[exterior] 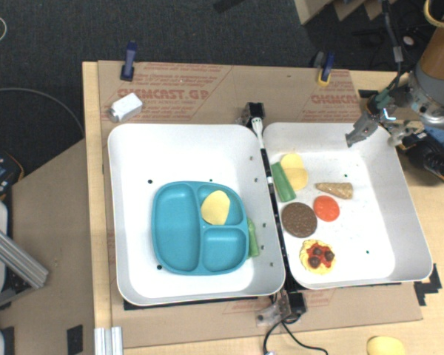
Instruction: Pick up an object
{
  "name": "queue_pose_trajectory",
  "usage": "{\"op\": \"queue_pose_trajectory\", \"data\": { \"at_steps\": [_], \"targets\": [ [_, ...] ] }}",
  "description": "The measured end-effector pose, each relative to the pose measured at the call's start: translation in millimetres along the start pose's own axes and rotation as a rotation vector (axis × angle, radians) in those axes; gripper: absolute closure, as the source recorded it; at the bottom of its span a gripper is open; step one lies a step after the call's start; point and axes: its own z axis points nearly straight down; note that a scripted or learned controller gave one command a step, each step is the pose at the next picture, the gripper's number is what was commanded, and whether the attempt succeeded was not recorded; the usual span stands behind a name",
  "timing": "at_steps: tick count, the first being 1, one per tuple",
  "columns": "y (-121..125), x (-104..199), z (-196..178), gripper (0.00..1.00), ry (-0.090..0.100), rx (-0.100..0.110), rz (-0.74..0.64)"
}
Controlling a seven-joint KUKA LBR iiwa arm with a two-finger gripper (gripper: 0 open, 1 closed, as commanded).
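Six toy foods lay in the right bin [385, 198], ready for picking. The hand [370, 128] hung over its far corner, holding nothing; I couldn't tell if it was open.

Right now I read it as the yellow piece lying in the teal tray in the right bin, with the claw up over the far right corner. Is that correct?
Not quite. The camera view shows the teal tray, with the yellow piece in it, in the left bin, not the right one. The claw is indeed over the right bin's far right corner.
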Motion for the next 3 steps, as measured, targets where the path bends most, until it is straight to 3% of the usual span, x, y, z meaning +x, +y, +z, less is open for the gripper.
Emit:
{"op": "queue_pose_trajectory", "data": {
  "at_steps": [1, 2, 3],
  "targets": [
    [-34.9, -53.9, -63.7, 0.0, -0.005, -0.006, 0.004],
    [-65.8, -53.8, -303.2, 0.0, -0.01, -0.022, 0.0],
    [-64.1, -52.9, -303.2, 1.0, -0.006, -0.008, -0.002]
  ]
}}
